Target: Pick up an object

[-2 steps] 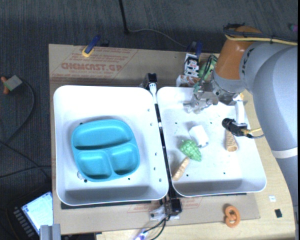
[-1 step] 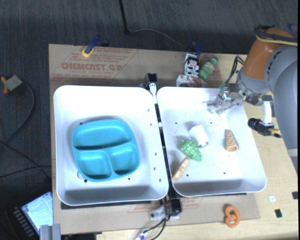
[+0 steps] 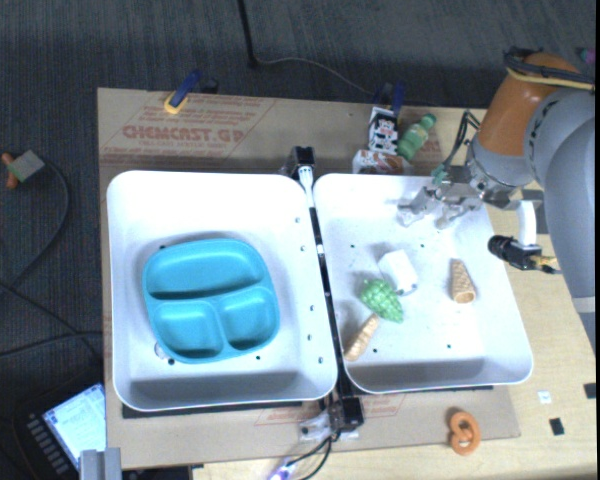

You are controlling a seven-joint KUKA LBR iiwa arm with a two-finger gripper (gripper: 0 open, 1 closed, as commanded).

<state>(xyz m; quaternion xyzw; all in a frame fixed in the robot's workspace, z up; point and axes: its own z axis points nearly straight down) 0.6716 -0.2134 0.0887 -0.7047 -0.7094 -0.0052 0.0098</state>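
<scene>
White plastic forms both shallow bins, set side by side on a brown board at the centre of the frame. The left bin [image 3: 130, 203] is occupied by a blue divided tray [image 3: 210, 298]. In the right bin [image 3: 500, 353], four loose items are observed: a white cylinder [image 3: 398, 269] near the middle, a green knobbly toy [image 3: 381, 299] just below and left of it, a tan stick-shaped piece [image 3: 362, 336] lower left against the bin wall, and a tan ridged cone [image 3: 463, 281] to the right. The gripper [image 3: 440, 204] is positioned over the upper part of the right bin, well apart from all four items. Its fingers [image 3: 417, 205] are seen spread, and nothing is held between them. The grey arm [image 3: 565, 168] is recorded at the frame's right, with its orange band [image 3: 510, 113] at upper right.
</scene>
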